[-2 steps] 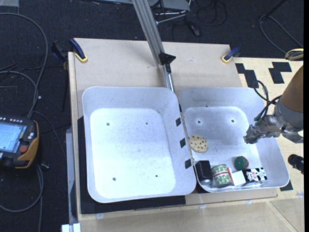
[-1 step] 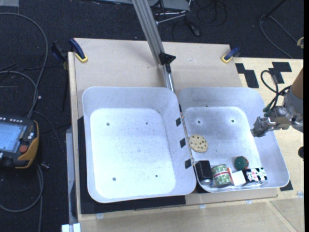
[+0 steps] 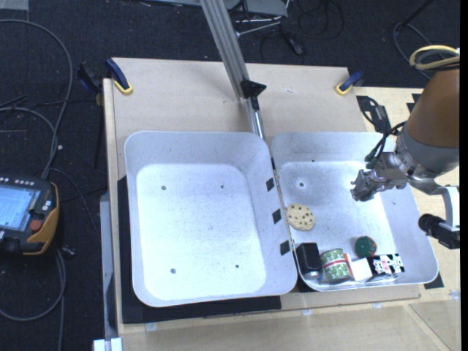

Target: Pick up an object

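Cookie (image 3: 300, 216) is lying at the right bin's (image 3: 322, 146) left side, lower centre of the frame; the hand (image 3: 363, 186) is hovering to its upper right, grip state impossible to tell; both bins are sitting on a tan worktop (image 3: 183, 97) over dark, cable-strewn floor (image 3: 51, 64).

Even, soft overhead light; slightly grainy.

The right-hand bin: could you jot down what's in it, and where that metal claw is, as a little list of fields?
bin: right bin, white, shallow
gripper: gripper over the bin's upper right part, apart from the items
cookie: cookie by the left wall, alone
near edge, left to right: black block, green can, white box, checkered box
green ball: green ball just behind the boxes
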`<state>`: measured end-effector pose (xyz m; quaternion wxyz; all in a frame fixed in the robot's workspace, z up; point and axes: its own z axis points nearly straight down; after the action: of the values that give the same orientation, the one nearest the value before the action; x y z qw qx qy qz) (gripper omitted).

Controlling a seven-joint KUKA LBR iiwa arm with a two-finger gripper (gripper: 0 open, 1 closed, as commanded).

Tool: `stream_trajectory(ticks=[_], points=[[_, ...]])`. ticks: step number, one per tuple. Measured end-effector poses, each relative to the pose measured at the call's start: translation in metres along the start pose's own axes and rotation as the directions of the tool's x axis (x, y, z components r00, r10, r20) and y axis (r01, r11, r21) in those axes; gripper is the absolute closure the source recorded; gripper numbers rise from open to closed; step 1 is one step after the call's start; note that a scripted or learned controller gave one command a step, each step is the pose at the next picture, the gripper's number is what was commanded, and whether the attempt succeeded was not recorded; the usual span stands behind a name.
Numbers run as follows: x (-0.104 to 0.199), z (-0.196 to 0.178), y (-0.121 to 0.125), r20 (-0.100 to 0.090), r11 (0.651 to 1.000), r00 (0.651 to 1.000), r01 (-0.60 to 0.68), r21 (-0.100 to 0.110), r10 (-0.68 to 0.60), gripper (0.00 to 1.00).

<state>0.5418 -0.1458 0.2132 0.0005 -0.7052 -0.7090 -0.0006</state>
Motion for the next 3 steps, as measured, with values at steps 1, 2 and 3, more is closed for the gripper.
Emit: stream_trajectory(ticks=[1,2,3], points=[[0.047,0.007,0.009,0.001,1.000,1.000,-0.001,0.001,0.001,1.00],[0.098,0.008,0.030,0.001,1.000,1.000,0.000,0.000,0.000,1.00],[0.153,-0.006,0.036,0.000,1.000,1.000,0.000,-0.001,0.000,1.00]])
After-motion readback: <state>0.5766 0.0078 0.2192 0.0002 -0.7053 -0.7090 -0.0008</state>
